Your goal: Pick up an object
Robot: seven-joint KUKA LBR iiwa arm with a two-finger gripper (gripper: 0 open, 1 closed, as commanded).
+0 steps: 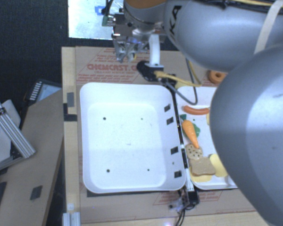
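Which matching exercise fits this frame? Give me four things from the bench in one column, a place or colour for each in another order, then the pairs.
Things:
1. carrot
2. sausage
3. doughnut
4. gripper

Descriptions:
A. red, lying just beyond the carrot in the right bin
B. above the cardboard, past the left bin's far rim
C. orange with a green top, near the divider between the bins
D. orange ring at the right bin's far edge, partly hidden by the arm

Pairs: 1-C, 2-A, 3-D, 4-B

The shallow white plastic left bin [127, 140] sits beside the right bin [203, 185], where an orange toy carrot [190, 132] lies behind a tan biscuit [201, 166].
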